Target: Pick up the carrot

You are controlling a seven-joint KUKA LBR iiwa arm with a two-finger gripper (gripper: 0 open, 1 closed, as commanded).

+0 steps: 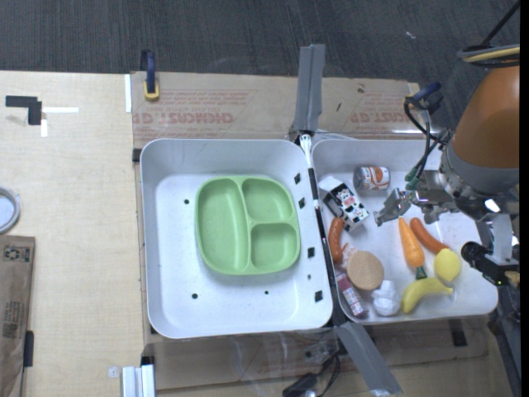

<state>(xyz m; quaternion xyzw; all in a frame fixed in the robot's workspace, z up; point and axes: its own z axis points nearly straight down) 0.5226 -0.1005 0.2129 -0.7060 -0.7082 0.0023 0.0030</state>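
Gripper hovers over the right bin, just above the upper end of the carrot; its fingers appear slightly apart with nothing between them, though the view is too coarse to be certain. Step in hand is the approach: the next move calls for a descent that straddles the carrot across its width before closing. Its long axis runs nearly top-to-bottom in view, green tip toward the banana, beside a sausage.

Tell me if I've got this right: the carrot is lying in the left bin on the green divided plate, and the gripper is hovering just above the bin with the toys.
Not quite. The camera view shows the carrot lying in the right bin among the toy foods, beside the banana, not on the green divided plate in the left bin. The gripper does hover over the right bin.
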